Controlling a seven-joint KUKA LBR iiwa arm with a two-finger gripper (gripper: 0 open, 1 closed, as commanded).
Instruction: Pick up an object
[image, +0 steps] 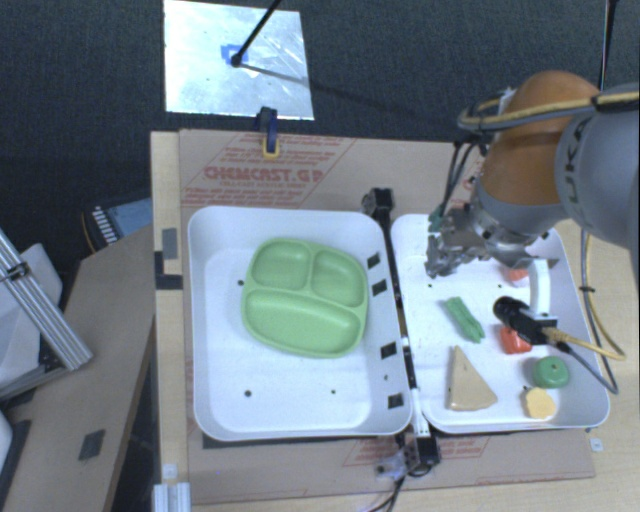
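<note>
Robot test lab
A grey-and-orange industrial arm (575, 150) reaches over two white bins (215, 330) on a cardboard-covered tabletop (105, 350), with an aluminium rail (45, 315) beside it.

Two white bins sit side by side on the bench (105, 330). The left bin (205, 340) holds a green divided plate (305, 297), slightly toward 12 o'clock of its middle. The arm (540, 150) reaches over the right bin (428, 345), with the gripper (438, 262) at that bin's 10 o'clock. A green stick (464, 317) lies near the bin's middle, a tan wedge (466, 380) at 6 o'clock. A red piece (515, 342), a green disc (550, 373) and a yellow piece (539, 403) cluster toward 4 o'clock.
</note>
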